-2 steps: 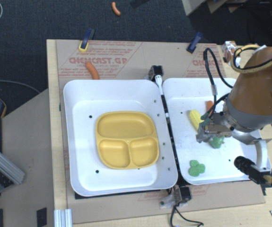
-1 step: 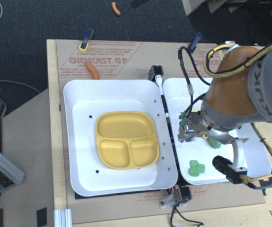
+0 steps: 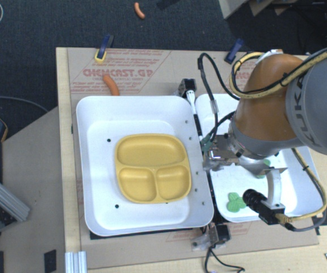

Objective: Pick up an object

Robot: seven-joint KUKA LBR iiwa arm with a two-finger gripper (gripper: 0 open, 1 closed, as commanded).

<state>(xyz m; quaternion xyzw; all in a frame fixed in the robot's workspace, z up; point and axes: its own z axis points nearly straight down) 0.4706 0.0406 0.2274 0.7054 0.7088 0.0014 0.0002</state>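
Arm being positioned over right bin (image 3: 305,195); green object (image 3: 235,201) lying ungrasped; claw state being obscured, cannot tell; pick pending

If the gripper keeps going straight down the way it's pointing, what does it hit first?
Most likely the white floor of the right bin. The gripper points down near that bin's left wall, and the green object lies nearer the camera, seemingly off that line. The wrist hides what's directly beneath, so depth is uncertain.

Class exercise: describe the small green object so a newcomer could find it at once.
Start at the right-hand white bin, under the grey and orange arm. On its floor near the front edge lies the green object, beside a black fitting. Nothing else nearby is so bright green.
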